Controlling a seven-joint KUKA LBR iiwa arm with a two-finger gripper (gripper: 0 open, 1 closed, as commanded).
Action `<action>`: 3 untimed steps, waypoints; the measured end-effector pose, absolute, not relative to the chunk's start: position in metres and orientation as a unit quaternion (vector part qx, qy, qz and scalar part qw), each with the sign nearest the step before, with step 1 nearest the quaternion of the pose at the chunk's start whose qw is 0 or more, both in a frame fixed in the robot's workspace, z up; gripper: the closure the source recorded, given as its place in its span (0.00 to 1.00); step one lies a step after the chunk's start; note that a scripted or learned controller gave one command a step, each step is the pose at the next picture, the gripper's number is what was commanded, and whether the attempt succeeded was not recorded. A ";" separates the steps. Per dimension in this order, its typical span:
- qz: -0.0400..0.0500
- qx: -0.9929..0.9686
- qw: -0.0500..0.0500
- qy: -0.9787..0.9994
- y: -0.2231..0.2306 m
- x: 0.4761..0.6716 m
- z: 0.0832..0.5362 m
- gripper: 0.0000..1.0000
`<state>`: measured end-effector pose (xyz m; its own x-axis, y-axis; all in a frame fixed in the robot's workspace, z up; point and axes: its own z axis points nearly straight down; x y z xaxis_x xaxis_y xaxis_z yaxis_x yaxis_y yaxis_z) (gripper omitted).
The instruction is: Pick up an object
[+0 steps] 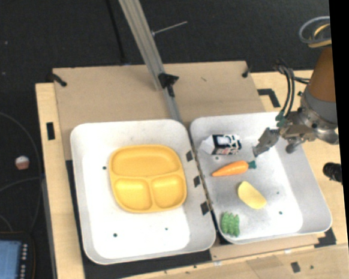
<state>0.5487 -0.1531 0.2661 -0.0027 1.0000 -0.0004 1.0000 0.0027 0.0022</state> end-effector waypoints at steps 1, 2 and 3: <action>0.001 0.706 0.001 0.708 -0.153 0.549 0.266 0.00; -0.002 0.707 -0.002 0.707 -0.153 0.547 0.203 0.00; -0.002 0.708 -0.002 0.707 -0.155 0.547 0.140 0.00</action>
